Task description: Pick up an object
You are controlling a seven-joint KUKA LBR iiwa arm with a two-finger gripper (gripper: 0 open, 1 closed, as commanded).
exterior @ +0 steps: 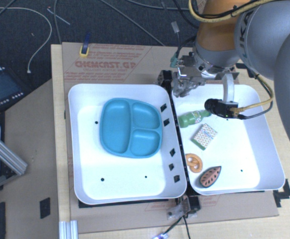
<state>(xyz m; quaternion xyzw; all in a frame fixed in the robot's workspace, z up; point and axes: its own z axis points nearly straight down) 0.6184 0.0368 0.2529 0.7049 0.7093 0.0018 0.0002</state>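
My gripper (184, 87) hangs over the far left corner of the right bin (257, 133), beside the divider between the bins. Just in front of it, slightly to the right, a small green bottle (192, 118) lies on its side. Closer to the front lie a checkered white-and-green packet (205, 136), an orange pretzel-shaped piece (194, 162) and a brown oval object (211, 176). I see nothing held at the gripper.
A blue divided plate (131, 127) lies in the left bin (85, 148). A black connector on a yellow cable (223, 108) hangs from the arm over the right bin's back. The grey arm covers the top right. Loose wires lie behind the bench.
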